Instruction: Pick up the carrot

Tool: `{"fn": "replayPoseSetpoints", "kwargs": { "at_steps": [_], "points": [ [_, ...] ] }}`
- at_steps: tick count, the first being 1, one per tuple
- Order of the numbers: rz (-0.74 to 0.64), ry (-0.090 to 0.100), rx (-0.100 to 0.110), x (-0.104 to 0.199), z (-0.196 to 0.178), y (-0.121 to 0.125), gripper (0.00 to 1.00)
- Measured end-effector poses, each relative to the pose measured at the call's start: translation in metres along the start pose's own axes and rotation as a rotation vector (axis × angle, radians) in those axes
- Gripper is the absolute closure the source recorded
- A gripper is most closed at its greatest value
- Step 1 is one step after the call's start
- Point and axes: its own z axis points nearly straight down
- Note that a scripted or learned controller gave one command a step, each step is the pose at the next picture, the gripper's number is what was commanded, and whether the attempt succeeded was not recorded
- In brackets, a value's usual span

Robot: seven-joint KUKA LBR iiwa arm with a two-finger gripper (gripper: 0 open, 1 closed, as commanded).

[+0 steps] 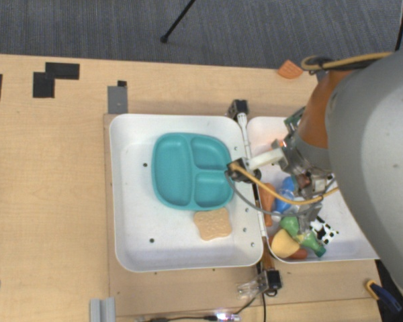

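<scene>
The grey arm (373, 159) with its orange band (316, 123) reaches in from the right and hangs over the right bin (265, 127), its wrist and cabling covering much of that bin's middle. The gripper (307, 210) points down among the toys near the bin's front; whether it is open or closed, and whether it has hold of anything, cannot be told from this angle. The carrot (266, 198), a slim orange piece, lies at the right bin's left side, close to the divider between the two bins and just left of a blue toy (287, 192). Nearer the front sit a yellow-orange rounded fruit (285, 245), a green piece (302, 233) and a black-and-white spotted toy (324, 233), crowded together. The left bin (131, 200) holds a teal divided plate (190, 171), with a slice of toast (211, 225) just in front of it, touching or almost touching its edge.
</scene>
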Motion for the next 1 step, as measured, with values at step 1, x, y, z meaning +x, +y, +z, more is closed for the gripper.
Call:
{"fn": "replayPoseSetpoints", "kwargs": {
  "at_steps": [1],
  "points": [
    [-0.014,-0.001,0.003,0.002,-0.0102,-0.0011,1.0]
  ]
}}
